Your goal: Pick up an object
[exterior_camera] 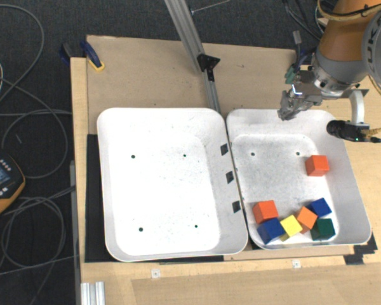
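While the claw (289, 111) hangs over the far rim of the right bin (273, 146), every block lies nearer the camera than it does, so the coming move turns on a reach toward the bin's near side. Closest to the claw is a lone orange block (317, 164), by itself near the bin's right wall, well apart from the rest. A cluster sits in the near right corner: an orange block (264, 210), a blue block (271, 229) just in front of it, a yellow block (291, 225), another orange block (307, 217), a second blue block (319, 206) and a dark green block (322, 228), packed so tightly that several seem to touch.

Reaching in from the right, the arm (350, 30) bends down at its orange band so that the wrist points steeply at the bin's far edge. Its tip reads as a dark, blurred mass, and whether it is spread or closed cannot be told; nothing is visibly held in it. The left bin (114, 170) holds no blocks. I judge the lone orange block the easier target, since it has free space around it.
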Controlling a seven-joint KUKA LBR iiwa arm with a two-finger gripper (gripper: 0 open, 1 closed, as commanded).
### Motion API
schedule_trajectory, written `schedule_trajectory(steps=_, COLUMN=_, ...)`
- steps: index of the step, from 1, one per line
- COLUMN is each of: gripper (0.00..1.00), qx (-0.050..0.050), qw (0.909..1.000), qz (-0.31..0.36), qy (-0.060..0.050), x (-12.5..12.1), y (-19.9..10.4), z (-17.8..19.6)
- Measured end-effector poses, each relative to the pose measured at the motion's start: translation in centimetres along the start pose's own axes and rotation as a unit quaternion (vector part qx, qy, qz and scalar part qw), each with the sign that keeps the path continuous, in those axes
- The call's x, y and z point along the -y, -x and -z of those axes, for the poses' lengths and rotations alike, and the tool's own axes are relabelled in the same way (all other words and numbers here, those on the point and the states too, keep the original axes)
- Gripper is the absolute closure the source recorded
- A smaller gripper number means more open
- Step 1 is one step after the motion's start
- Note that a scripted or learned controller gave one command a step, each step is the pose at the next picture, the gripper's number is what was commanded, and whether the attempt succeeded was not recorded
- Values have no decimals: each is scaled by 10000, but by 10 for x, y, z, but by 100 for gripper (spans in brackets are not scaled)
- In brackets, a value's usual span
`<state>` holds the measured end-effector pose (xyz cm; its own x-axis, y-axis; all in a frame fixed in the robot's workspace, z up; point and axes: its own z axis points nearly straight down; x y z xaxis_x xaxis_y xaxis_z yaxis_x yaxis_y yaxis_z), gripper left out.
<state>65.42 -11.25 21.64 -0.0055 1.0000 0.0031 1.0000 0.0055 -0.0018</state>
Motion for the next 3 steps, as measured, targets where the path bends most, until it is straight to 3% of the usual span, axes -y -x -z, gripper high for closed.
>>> schedule_trajectory(steps=3, gripper=100, qx=-4, qw=10000, qz=10, qy=-3, x=46, y=-162, z=5)
